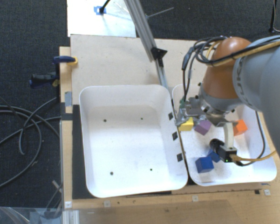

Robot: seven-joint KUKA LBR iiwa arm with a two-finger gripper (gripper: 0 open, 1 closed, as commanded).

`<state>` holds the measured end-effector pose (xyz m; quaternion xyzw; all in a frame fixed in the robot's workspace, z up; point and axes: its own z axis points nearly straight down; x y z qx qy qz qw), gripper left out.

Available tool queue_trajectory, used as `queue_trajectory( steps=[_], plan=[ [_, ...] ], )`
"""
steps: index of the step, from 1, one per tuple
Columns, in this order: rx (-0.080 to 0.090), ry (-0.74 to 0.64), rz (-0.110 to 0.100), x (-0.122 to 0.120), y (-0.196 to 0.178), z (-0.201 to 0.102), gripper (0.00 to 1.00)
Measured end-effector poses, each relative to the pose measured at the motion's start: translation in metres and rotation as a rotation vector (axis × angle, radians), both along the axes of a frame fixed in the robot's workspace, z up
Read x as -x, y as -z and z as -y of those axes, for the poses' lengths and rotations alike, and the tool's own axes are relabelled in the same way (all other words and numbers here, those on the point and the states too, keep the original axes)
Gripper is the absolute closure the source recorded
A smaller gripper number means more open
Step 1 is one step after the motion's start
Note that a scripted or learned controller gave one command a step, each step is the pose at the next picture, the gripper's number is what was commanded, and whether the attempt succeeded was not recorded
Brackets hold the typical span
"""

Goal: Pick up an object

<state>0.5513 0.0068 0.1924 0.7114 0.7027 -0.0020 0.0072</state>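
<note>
Single KUKA iiwa arm (251,64) reaching in from the right, wrist with orange band (223,69) hanging over the right bin (270,171). Gripper (190,118) lowered at that bin's left wall, close to the divide between the two bins. State of the gripper: cannot tell; tool head seen from above, tips hidden behind the wrist body and cabling.

Candidate objects, all lying in the right bin:
- Yellow block (186,124) directly at the gripper, against the left wall. Whether gripped or merely touched: not resolvable from this angle.
- Purple block (203,127) just beside the yellow block, on its right.
- Orange block (241,127) farther right, partly behind a white piece of the tool.
- Blue block (204,164) near the front rim, well apart from the gripper.

Black fitting (222,150) with cable lying between the purple and blue blocks; apparently part of the arm's wiring, not a target.

Left bin (91,125) with bare floor, a few small dark dots only.

Judged step: descent or closing on the yellow block. Judged risk: wall-side position leaves little room for a finger between block and wall; purple neighbour likely to be nudged. No lift confirmed.
</note>
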Motion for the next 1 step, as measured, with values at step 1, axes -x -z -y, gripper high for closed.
queue_trajectory(
  steps=[1],
  plan=[
    [-0.015,-0.025,0.000,-0.0339,-0.0460,-0.0796,1.00]
  ],
)
